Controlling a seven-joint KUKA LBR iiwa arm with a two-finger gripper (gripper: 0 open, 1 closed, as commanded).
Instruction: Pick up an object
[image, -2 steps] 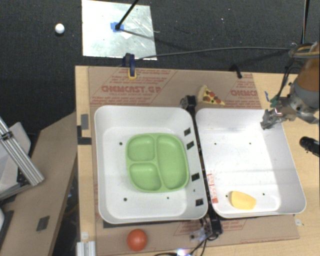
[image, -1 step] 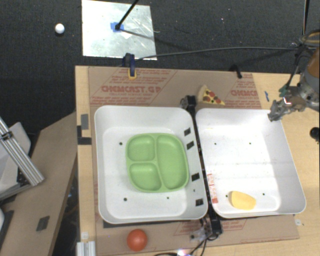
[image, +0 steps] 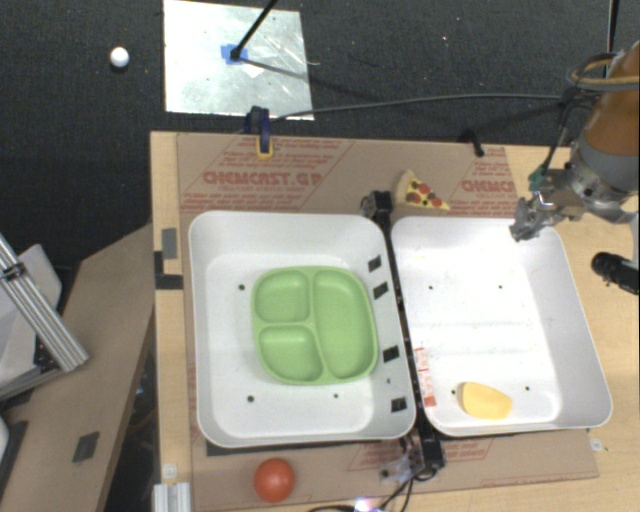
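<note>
Jaws (image: 527, 222) sit over the far right corner of the right bin (image: 560, 300), just above its rim; you can't tell if they're open or closed, too small and dark, and nothing shows between them. Your arm (image: 610, 150) comes in from the right, orange band up top. Yellow object (image: 485, 400) lies in the right bin near its front edge, well apart from the jaws. Left bin (image: 215, 300) holds a green tray (image: 313, 325) with three compartments, flat, about centered. Pizza toy (image: 422, 192) rests on the worktop (image: 320, 170) just behind the gap between the bins. Red ball (image: 274, 479) sits on the worktop in front of the left bin. Blue clamp (image: 260, 128) at the worktop's far edge.
</note>
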